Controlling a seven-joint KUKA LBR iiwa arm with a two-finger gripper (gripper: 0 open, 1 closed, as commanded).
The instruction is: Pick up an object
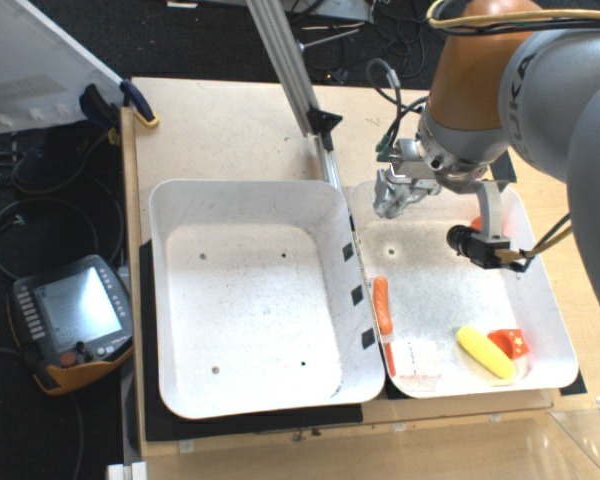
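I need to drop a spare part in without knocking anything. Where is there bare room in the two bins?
The left bin offers bare floor wall to wall. In the right bin, the middle is free, between the gripper and the yellow object. Crowded: the orange object along the divider, and the near right corner.

The arm is cut off by the picture's edge at three o'clock and hides the right bin's far corner at one o'clock. The gripper is blurred, its tips indistinct. A red object lies partly hidden behind the yellow object.
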